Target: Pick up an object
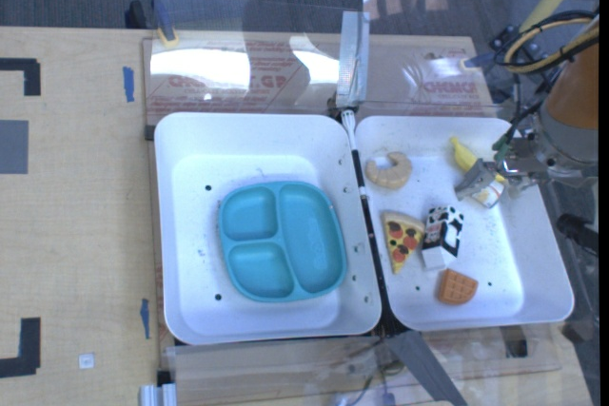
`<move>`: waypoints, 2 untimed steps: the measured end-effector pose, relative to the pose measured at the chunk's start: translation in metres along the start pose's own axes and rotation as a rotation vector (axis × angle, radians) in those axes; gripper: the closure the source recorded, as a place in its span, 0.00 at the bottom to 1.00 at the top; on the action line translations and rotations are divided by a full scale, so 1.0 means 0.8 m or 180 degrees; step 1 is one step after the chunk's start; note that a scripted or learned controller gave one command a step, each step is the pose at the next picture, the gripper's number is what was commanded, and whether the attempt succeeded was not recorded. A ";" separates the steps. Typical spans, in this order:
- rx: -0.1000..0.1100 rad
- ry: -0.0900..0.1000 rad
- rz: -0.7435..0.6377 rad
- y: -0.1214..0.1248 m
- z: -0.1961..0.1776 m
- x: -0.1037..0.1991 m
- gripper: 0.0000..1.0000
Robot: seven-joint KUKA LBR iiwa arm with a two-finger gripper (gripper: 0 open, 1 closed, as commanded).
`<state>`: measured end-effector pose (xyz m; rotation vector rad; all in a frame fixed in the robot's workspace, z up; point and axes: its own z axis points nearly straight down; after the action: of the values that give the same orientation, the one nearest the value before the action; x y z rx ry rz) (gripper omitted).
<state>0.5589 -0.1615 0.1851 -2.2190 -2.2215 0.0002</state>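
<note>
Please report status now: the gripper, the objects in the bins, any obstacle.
Gripper low in right bin, near banana; nothing seen held. Donut, pizza slice, waffle lying free. Blue tray in left bin, no obstacle.

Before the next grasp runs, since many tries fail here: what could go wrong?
1. The gripper sits near the right bin's upper right, by the yellow toy; a small item lies under it, so closing might nudge either away.
2. The pizza slice, the black-and-white toy and the waffle crowd together; a descent there could catch two.
</note>
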 end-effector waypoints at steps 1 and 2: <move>-0.0035 0.0017 0.0405 0.065 0.121 -0.047 0.00; -0.0032 0.0000 0.0401 0.064 0.108 -0.049 1.00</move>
<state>0.6100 -0.2008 0.0988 -2.3599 -2.0821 -0.0108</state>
